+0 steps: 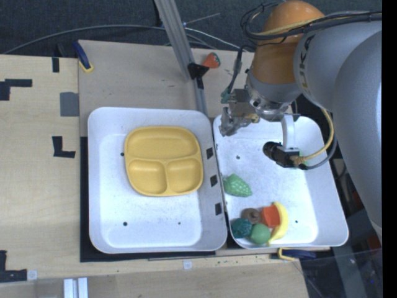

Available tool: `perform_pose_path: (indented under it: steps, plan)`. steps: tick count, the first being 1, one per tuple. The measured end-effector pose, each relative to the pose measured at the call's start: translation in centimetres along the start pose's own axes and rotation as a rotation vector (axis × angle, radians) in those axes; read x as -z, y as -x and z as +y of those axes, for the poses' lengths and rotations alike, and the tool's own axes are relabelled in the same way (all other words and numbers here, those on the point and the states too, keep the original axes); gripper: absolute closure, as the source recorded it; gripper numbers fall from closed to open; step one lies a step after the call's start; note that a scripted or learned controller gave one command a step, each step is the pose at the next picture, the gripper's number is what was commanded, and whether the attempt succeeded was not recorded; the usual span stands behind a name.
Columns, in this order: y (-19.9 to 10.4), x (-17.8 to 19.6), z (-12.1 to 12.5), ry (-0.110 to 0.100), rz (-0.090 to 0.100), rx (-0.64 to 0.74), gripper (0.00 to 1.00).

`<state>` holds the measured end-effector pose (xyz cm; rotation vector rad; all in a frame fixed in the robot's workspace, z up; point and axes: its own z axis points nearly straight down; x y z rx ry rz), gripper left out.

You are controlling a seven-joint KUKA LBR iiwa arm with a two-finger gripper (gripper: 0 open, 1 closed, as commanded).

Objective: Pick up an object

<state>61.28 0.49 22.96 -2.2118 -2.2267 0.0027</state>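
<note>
My gripper (231,124) hangs over the far left corner of the right bin (310,185), near the wall between the bins. Nothing shows between its fingers. A green leafy toy (237,185) lies against the left wall of that bin, well in front of the gripper. At the bin's near edge sits a cluster: a brown ring (251,215), a red piece (271,216), a yellow banana (281,221), a teal piece (241,228) and a green ball (260,233).
The left bin (105,166) holds a yellow divided plate (164,160). A grey pole (180,36) slants up behind the bins, with an orange-tipped clamp (208,62) beside it. A black cable connector (280,154) dangles over the right bin.
</note>
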Motion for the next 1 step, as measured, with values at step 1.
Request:
perform_pose_path:
  steps: [1]
  plan:
    - [-5.58,-1.12,0.85,0.002,-0.001,0.000,1.00]
